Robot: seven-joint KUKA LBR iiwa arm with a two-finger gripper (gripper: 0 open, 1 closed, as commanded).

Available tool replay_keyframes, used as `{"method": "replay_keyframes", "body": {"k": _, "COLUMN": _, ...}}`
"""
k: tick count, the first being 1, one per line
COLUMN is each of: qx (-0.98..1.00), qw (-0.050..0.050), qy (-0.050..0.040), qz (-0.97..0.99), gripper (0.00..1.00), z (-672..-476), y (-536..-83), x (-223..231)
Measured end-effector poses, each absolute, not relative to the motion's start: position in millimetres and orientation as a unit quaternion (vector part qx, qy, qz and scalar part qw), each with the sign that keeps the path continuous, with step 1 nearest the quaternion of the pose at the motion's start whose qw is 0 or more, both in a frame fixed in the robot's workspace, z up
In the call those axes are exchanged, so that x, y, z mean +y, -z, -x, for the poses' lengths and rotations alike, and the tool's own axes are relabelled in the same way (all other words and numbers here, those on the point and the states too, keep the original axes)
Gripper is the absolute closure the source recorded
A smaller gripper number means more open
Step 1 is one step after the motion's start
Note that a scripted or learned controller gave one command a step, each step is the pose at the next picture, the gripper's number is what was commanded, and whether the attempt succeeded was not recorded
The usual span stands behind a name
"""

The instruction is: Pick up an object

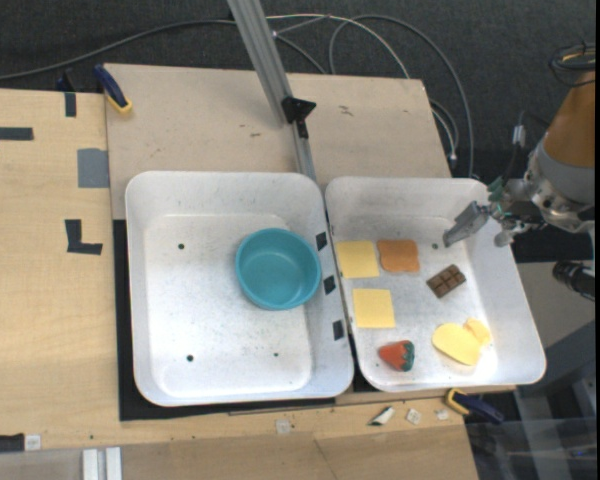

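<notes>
My gripper [486, 227] hangs over the right bin's [514, 298] far right part, open, with nothing between its fingers [465, 224]. Below it lie several small items. A brown chocolate piece [445, 281] is closest, just in front of the fingers. An orange slice [399, 256] and a yellow square [358, 259] lie to the left. A second yellow square [373, 307] sits mid-bin. At the front edge are a red strawberry [398, 355] and a yellow lumpy piece [460, 343]. A teal bowl [277, 268] stands in the left bin [170, 298].
A slanted metal pole [270, 68] rises behind the bins, where they meet. Cables [400, 38] trail across the dark floor behind the bench. A blue-and-yellow clamp [112, 88] grips the board's far left corner, another [470, 404] sits at the front right.
</notes>
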State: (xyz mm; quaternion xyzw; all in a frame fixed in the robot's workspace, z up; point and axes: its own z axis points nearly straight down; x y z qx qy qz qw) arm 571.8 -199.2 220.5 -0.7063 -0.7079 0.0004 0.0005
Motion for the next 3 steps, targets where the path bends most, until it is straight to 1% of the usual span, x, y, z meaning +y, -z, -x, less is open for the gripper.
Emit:
{"method": "replay_keyframes", "body": {"k": 1, "qx": -0.708, "qw": 0.001, "qy": -0.0004, "qz": 0.706, "gripper": 0.00, "z": -571.8, "y": -220.5, "x": -199.2}}
{"method": "replay_keyframes", "body": {"k": 2, "qx": -0.707, "qw": 0.002, "qy": -0.0022, "qz": 0.707, "gripper": 0.00, "z": -562.1, "y": -170.4, "x": -202.5}}
{"method": "replay_keyframes", "body": {"k": 3, "qx": -0.708, "qw": 0.003, "qy": -0.0022, "qz": 0.707, "gripper": 0.00, "z": -555.0, "y": -124.7, "x": -199.2}}
